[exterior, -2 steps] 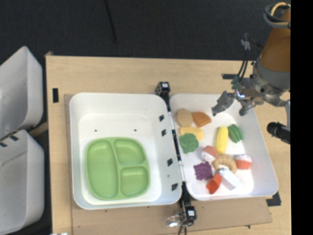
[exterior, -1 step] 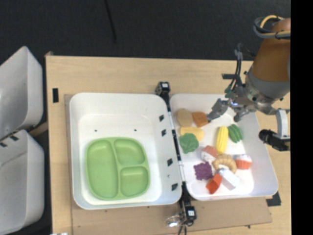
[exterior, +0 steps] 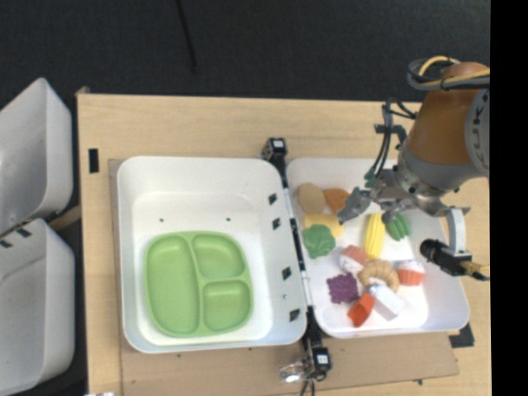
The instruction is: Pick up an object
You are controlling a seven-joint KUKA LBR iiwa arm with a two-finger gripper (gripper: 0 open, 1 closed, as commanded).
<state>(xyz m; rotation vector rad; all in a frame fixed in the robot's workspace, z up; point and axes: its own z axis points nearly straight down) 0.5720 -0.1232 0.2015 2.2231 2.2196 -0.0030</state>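
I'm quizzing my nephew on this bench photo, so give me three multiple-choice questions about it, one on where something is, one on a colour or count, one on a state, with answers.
1. Where does the green divided plate lie?
A. In the left bin
B. In the right bin
C. On the bare bench

2. How many compartments does that plate have?
A. Two
B. Three
C. Five

3. How does the end effector stand?
A. Over the left bin
B. Over the right bin, above the toy food
C. Off the bench altogether

Answers:
1 A, the plate sits on the floor of the left bin.
2 B, one long section and two smaller ones show.
3 B, it hangs over the right bin, near the yellow corn and the green broccoli.
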